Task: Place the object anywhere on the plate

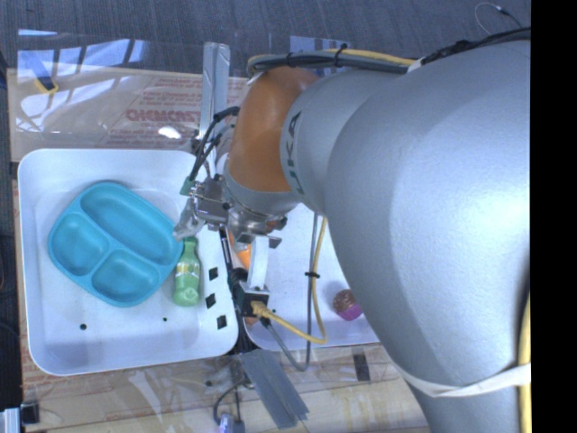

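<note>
Altogether one blue plate (113,242), one green bottle (187,278), two white bins (36,242)

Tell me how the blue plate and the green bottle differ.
The blue plate is wide, flat and split into three compartments; the green bottle is small, narrow and lies lengthwise beside the plate's right edge. Both sit in the left bin.

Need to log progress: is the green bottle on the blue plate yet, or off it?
Off it. The green bottle lies on the left bin's white floor, right beside the blue plate's right edge.
</note>
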You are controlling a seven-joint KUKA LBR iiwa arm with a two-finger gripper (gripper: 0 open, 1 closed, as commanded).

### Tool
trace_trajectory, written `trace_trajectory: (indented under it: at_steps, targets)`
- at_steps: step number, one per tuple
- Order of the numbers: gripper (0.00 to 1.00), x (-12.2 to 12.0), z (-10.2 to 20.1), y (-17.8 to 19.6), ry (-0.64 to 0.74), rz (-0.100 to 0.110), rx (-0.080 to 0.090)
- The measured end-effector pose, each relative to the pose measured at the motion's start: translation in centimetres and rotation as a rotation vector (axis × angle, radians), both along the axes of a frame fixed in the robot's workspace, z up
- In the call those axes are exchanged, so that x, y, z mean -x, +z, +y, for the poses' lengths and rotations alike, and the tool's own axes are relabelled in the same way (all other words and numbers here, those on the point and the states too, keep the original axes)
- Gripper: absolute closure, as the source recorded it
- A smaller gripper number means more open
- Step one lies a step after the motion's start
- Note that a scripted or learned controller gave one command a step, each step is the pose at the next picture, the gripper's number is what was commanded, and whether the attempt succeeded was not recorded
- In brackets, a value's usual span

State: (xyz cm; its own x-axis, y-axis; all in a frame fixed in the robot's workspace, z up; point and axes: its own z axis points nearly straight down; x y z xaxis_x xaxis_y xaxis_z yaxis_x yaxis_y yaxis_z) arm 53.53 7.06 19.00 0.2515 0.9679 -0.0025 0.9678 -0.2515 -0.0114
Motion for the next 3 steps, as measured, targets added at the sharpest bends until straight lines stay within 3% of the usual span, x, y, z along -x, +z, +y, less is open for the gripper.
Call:
trace_trajectory:
  at_steps: [3]
  targets:
    - [0.00,0.00,0.00,0.00,0.000,0.000,0.000]
